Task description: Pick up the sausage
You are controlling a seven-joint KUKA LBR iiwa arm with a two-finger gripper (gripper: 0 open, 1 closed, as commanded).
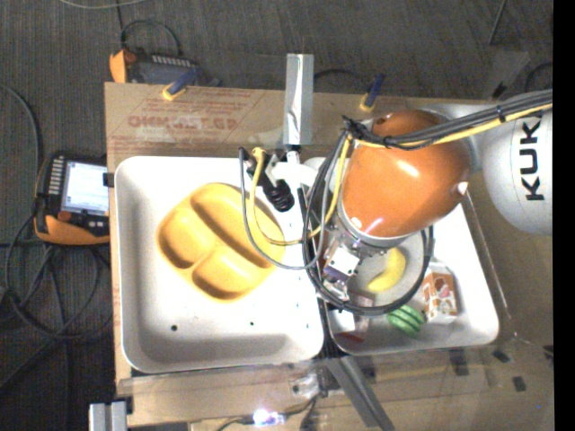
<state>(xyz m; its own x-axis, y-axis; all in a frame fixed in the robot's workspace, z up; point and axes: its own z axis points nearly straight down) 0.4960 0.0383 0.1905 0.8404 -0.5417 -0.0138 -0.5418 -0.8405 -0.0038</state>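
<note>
Now we look down on two white bins sitting side by side on a brown cardboard sheet (180, 115). We see the big orange band of the arm (400, 187) hanging over the right bin (476, 326), and it hides most of what lies inside. The gripper (346, 281) sits low under that orange part, and cables (269, 214) loop all around it, so we cannot tell how it is set or whether it has anything. Just beside the gripper, toward the arm's side, we spot a yellow banana (388, 275) peeking out. Below that is a green round thing (407, 320) with a bit of red, and next to it a small box with pictures (440, 294). We cannot find the sausage; it may be hidden under the arm. Away from the gripper, on the far side from the arm, the left bin (144, 330) holds a yellow tray (216, 241) with three hollow parts. Past that bin, on the dark floor, lies an orange handset with a screen (76, 196). Beyond the bins stands a grey metal post (296, 97), with two clamps near it on the cardboard.
</note>
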